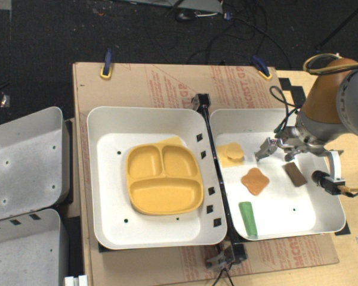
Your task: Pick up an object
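Four items lie in right bin point(322, 222); hand point(278, 149), fingers spread w/ nothing between, hovers center-right, approx. above them. Approach step; next needs descent onto brown block point(295, 174).

Left bin point(101, 159): yellow tray point(164, 179). Right bin point(322, 222): yellow block point(231, 154), orange piece point(255, 182), green stick point(247, 219), brown block point(295, 174). Gripper point(281, 149) spread open above bin.

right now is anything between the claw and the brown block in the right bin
Nothing visible. The claw hangs above the right bin, and the brown block lies just right of and below it in the camera view, with bare bin floor between them.
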`<state>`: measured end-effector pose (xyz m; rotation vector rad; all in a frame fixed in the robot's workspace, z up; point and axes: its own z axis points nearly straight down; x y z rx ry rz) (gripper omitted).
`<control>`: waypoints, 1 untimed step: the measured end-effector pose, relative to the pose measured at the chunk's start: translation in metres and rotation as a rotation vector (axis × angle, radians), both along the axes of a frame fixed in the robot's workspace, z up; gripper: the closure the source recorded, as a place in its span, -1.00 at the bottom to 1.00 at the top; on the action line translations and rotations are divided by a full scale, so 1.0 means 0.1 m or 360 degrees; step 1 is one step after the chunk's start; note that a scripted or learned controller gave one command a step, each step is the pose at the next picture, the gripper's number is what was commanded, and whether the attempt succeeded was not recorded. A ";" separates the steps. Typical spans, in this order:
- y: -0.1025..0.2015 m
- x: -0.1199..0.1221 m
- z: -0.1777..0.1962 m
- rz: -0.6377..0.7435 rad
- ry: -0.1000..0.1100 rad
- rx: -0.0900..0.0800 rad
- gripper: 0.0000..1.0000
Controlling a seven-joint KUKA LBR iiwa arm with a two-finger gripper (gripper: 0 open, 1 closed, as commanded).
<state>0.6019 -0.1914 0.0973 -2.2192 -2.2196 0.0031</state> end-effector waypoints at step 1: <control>0.00 0.01 0.14 0.0000 -0.0009 -0.0003 1.00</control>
